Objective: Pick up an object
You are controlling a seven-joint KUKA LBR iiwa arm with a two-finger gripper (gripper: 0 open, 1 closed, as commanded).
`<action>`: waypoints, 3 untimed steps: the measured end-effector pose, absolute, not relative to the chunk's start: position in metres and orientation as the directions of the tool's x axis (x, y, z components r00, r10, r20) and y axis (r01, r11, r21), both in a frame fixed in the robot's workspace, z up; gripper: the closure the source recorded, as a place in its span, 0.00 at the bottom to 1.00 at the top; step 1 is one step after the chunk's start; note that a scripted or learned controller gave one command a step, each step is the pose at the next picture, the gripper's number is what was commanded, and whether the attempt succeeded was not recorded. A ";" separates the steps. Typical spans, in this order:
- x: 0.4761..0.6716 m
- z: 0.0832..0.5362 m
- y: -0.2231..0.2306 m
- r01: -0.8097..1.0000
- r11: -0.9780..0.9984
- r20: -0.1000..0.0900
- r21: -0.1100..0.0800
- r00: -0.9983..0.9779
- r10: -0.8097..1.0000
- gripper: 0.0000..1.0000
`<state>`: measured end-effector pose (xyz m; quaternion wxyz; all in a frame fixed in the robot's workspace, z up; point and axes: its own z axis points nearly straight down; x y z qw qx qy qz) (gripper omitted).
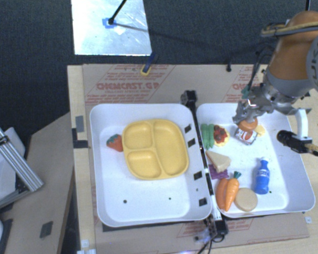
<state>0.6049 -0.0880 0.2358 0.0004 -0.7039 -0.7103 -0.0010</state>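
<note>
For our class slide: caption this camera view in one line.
Tool poised over an orange-topped packet in the right bin.

My arm (297,44) cut off by right edge. My gripper (246,116) covers top of orange-and-white item (247,133); kind too blurred to tell. Fingertips lost against it. Purple thing (219,174) mostly hidden under sandwich wedge (218,160). Strawberry (115,142) partly tucked behind yellow tray (153,149) rim. Left-edge metal frame (10,156) cropped.
</note>
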 end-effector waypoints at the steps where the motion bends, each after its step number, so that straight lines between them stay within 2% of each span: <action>1: 0.594 0.235 -0.045 1.000 0.008 0.002 0.000 -0.008 1.000 1.00; 2: 0.578 0.235 0.002 1.000 0.009 0.002 -0.001 -0.009 1.000 1.00; 3: 0.577 0.232 -0.002 1.000 0.002 0.000 0.000 -0.002 1.000 1.00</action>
